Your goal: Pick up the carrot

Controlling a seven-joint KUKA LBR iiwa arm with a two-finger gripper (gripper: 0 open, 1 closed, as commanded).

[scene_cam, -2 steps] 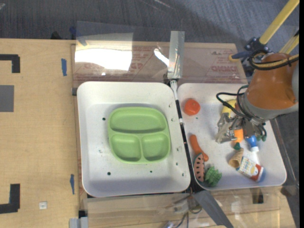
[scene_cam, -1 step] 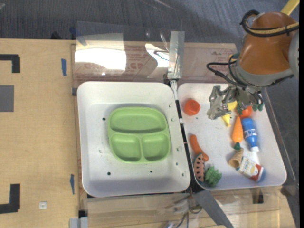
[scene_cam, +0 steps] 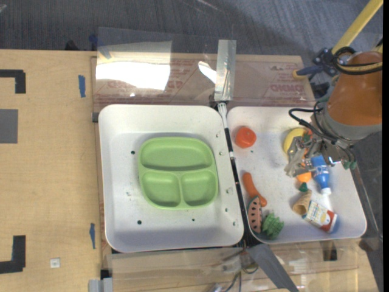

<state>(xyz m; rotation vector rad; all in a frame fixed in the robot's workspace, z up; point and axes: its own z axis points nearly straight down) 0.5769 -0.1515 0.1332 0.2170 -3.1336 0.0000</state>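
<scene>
Right bin, left side: carrot (scene_cam: pixel 253 191) lying on the white floor, just by the divider.
Gripper (scene_cam: pixel 302 158): down over the bin's right half, among a yellow toy (scene_cam: pixel 293 139) and a blue-capped bottle (scene_cam: pixel 321 178).
Carrot versus gripper: apart, carrot to the gripper's left and lower in view.
Gripper state: cannot tell, clutter hides it.
Left bin (scene_cam: pixel 115 181): green divided plate (scene_cam: pixel 179 171).
</scene>
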